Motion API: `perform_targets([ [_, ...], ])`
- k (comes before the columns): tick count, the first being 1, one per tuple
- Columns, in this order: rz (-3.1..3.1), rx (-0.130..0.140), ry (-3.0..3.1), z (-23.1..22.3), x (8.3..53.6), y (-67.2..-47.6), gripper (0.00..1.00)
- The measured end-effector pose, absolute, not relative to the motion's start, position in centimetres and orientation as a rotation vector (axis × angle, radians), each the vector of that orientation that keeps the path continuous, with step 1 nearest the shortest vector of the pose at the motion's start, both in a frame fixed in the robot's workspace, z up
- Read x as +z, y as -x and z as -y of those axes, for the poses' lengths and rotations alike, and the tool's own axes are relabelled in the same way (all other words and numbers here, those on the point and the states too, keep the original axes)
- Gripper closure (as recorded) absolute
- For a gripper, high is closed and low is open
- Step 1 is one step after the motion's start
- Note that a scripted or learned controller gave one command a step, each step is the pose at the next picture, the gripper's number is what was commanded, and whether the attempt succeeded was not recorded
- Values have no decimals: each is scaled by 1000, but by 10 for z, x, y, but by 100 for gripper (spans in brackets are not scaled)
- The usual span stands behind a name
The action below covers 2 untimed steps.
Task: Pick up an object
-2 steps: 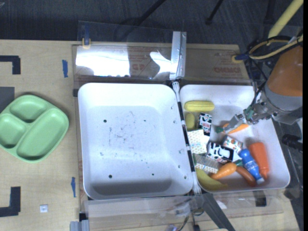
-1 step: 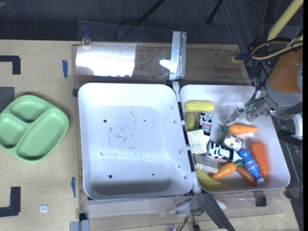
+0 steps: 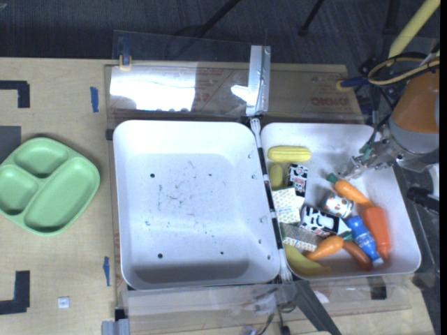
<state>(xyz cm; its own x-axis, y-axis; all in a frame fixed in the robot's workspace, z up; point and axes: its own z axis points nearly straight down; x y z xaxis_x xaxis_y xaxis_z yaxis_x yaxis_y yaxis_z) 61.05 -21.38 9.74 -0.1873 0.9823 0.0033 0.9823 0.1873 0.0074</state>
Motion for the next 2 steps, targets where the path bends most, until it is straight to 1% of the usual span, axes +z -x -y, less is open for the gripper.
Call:
perform_targets([
  [1,-2426,17,-2001,211,97,-611,0],
  [2,-2350,4,-2082,141,87,-557,0],
])
